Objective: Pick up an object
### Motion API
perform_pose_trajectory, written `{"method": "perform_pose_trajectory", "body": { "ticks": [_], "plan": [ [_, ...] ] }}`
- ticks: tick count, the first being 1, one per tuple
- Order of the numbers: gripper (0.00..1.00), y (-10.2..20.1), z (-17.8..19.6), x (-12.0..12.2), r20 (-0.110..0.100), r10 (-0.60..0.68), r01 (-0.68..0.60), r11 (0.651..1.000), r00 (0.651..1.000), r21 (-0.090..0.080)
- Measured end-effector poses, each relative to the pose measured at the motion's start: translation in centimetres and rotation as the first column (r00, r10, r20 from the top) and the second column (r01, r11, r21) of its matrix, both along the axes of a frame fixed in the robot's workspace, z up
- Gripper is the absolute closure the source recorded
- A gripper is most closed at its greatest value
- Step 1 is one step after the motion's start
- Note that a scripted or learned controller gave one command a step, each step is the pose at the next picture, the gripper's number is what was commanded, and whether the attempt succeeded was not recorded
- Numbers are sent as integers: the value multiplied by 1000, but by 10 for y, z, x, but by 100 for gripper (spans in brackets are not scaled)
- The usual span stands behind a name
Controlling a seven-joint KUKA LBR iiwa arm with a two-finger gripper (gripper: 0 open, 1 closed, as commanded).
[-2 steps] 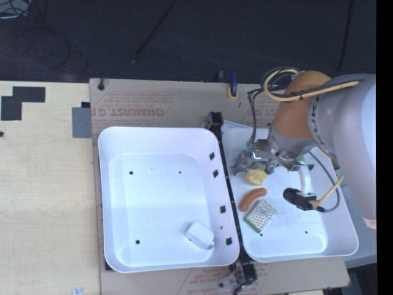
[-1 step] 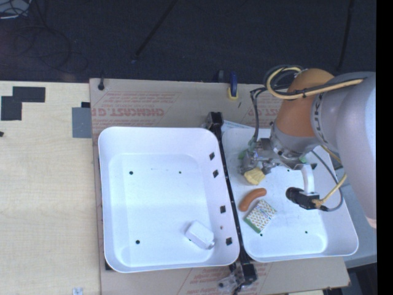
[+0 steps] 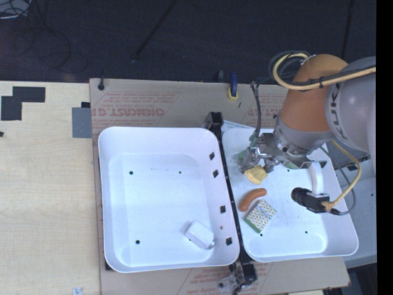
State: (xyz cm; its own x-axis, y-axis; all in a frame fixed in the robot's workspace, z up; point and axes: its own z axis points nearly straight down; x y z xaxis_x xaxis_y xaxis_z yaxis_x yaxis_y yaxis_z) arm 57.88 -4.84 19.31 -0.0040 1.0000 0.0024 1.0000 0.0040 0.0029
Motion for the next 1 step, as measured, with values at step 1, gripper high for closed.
{"method": "perform_pose_trajectory", "body": {
  "ticks": [1],
  "plan": [
    [100,94,-6,-2,-7,4,-4,1000,1000,2]
  ]
}}
